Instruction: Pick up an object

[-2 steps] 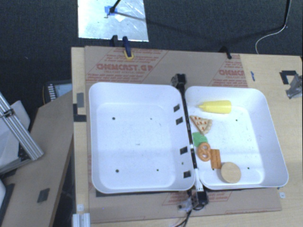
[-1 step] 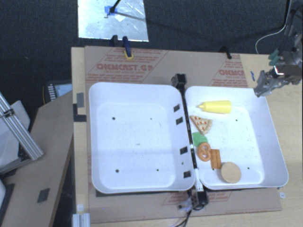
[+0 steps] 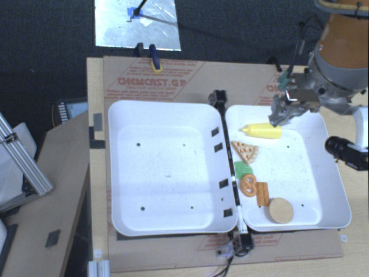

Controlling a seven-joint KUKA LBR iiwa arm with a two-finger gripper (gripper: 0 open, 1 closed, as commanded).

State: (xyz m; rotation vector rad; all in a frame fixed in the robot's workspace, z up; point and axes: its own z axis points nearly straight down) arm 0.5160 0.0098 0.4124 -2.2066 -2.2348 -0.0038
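Yellow plastic is seen at the top of the right bin (image 3: 323, 172): a mustard bottle (image 3: 263, 131) lying on its side, not yet lifted. No object is held, so the pick is judged to be at its approach stage. The claw (image 3: 281, 118) is positioned just above the bottle's right end; its opening cannot be told.

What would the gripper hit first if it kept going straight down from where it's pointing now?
Most likely the yellow bottle: the gripper hangs just above its right end in the right bin. Depth is hard to judge from this slanted view, so it might land on the bin floor beside it instead.
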